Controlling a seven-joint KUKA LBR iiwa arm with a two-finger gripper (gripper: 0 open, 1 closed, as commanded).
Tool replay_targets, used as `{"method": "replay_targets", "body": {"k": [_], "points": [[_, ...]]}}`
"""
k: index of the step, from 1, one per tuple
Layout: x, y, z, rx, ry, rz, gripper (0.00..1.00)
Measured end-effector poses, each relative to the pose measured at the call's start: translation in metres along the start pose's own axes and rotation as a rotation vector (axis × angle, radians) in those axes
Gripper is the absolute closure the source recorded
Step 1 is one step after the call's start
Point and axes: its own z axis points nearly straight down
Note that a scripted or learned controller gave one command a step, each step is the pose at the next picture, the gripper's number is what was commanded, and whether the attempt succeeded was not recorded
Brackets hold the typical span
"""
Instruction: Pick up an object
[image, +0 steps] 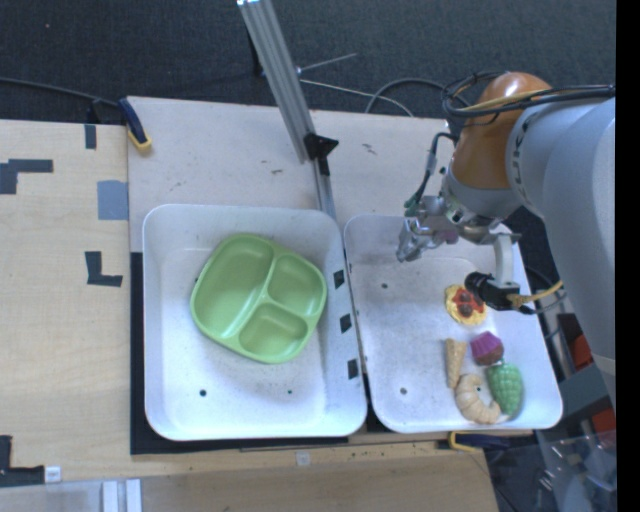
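The gripper (411, 247) hung over the far corner of the right bin (400, 330) — how far its fingers stood apart could not be told, and nothing showed between them. The toy pizza slice (465, 305) lay near the bin's right wall — well apart from the gripper.

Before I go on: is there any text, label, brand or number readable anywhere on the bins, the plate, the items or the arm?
None readable.
Green divided plate: plain, no markings.
Left bin and right bin: dark specks, no lettering.
Bench: grey tape pieces, no writing.
Arm above the gripper: no visible label.
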Motion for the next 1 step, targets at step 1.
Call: {"method": "replay_targets", "body": {"k": [1], "points": [[0.0034,0.0031,-0.043,0.0,0.0,-0.001,1.0]]}}
